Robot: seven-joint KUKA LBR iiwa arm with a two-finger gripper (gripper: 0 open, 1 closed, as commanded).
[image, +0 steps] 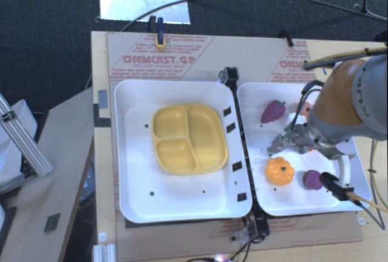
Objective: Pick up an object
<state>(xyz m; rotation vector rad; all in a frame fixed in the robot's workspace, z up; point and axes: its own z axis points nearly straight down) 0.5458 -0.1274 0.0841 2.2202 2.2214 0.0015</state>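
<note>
**Tool low over the right bin, nothing held**

The orange pumpkin toy (pixel 279 171) sits near the front of the right bin (pixel 254 133), with purple grapes (pixel 273 111) behind and a purple piece (pixel 312 179) beside. The tool (pixel 284 142) hovers just above the pumpkin, fingers apparently spread, gripping nothing. Approach step; next: descend and close.
</note>
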